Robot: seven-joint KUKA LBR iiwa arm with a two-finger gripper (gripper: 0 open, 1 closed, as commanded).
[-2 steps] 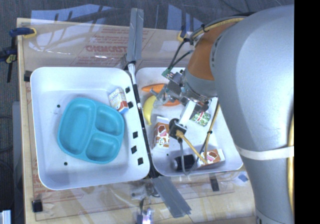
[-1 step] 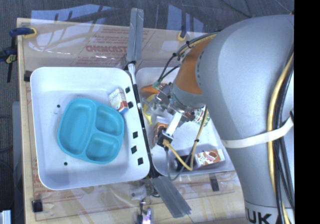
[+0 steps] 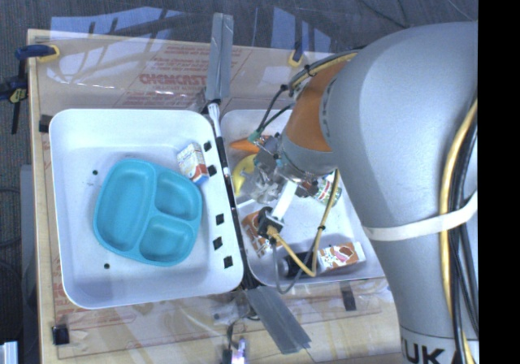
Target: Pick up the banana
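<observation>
Lying at the left edge of the right bin, the banana shows as a yellow patch just beside the gripper. The approach step appears under way. Next, the gripper must settle squarely over the fruit. A blue divided tray occupies the left bin.

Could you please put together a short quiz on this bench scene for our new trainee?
1. True or false: the light-blue plastic divided plate lies in the left white bin.
2. Which bin does the grey arm's pincer reach into: A) left, B) right white bin?
3. Fill in: the small red-and-white carton lies at the plate's upper ____ corner.

Key: 1 true; 2 B; 3 right.
</observation>
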